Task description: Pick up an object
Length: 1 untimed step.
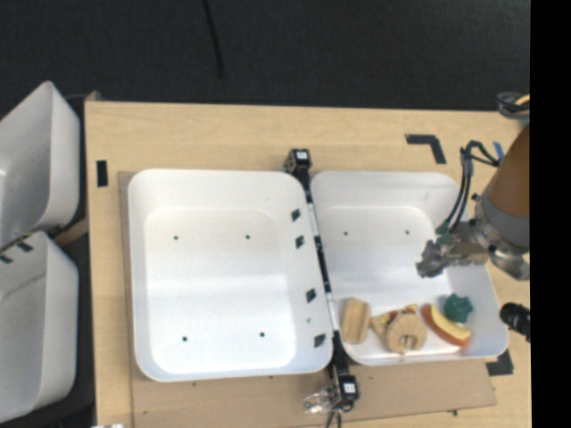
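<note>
Several small objects lie along the front edge of the right bin (375,194): a tan wooden block (355,319), a tan wooden piece with red marks (401,328), a red and cream apple-slice shape (446,326) and a small green object (459,307). My gripper (433,261) hangs over the right side of that bin, just above and left of the green object. Nothing shows between its fingers.
The left bin (214,275) sits beside the right one, joined by a black clipped seam (312,257). Black corner markers (426,145) sit on the wooden bench. White shapes (31,239) stand at the far left edge.
</note>
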Available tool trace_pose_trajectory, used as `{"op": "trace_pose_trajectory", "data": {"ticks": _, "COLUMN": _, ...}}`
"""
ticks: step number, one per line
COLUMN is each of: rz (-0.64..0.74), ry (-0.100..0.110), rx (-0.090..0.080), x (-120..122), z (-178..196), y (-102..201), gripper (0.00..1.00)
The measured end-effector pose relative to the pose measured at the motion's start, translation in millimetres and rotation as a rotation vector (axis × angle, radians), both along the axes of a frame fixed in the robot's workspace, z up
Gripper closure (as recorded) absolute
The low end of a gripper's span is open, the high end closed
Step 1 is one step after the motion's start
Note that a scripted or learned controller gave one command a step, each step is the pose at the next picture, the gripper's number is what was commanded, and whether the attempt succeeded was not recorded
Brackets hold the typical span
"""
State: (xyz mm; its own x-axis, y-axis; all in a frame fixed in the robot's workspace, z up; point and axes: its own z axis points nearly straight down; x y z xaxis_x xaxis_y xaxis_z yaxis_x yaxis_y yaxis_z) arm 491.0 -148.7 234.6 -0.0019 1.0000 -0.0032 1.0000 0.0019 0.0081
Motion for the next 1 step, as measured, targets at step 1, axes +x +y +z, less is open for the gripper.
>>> {"op": "trace_pose_trajectory", "data": {"ticks": 1, "rz": 0.003, "ry": -0.002, "rx": 0.001, "x": 0.4, "z": 81.5, "y": 21.8, "gripper": 1.0}}
